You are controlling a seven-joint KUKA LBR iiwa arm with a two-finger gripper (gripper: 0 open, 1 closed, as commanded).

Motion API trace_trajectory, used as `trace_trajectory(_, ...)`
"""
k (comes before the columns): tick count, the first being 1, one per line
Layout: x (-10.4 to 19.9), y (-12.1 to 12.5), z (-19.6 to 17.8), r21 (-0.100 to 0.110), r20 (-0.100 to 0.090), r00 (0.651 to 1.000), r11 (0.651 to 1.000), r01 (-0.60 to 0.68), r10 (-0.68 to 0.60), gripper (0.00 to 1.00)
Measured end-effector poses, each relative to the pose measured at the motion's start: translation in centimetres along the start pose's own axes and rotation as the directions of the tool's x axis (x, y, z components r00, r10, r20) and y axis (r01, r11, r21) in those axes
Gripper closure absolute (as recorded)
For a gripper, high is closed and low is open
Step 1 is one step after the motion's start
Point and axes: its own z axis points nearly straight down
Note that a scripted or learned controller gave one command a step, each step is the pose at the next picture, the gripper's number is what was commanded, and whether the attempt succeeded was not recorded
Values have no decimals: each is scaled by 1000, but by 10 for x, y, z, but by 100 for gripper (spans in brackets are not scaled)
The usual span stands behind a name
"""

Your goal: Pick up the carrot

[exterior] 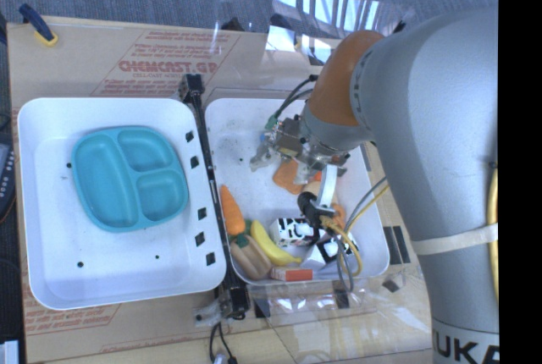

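The carrot (231, 210) is orange with a green tip. It lies along the left wall of the right bin (227, 121), pointing towards the back. My gripper (294, 161) hangs over the middle of that bin, to the right of the carrot and a little behind it, and apart from it. The wrist and the grey arm hide its lower end. A flat orange piece (286, 177) shows just beneath it.
At the right bin's front lie a yellow banana (273, 245), a tan bread-like piece (249, 259), a black-and-white spotted toy (293, 228) and a small red-orange item (292, 273). The left bin (38, 210) holds a teal divided plate (129, 177).
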Motion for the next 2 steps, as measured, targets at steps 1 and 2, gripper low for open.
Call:
trace_trajectory(1, -42, 14, 28, 1, -2, 992, 992, -129, 129, 0)
trace_trajectory(2, -41, 13, 19, 8, -3, 993, 993, -121, 121, 100)
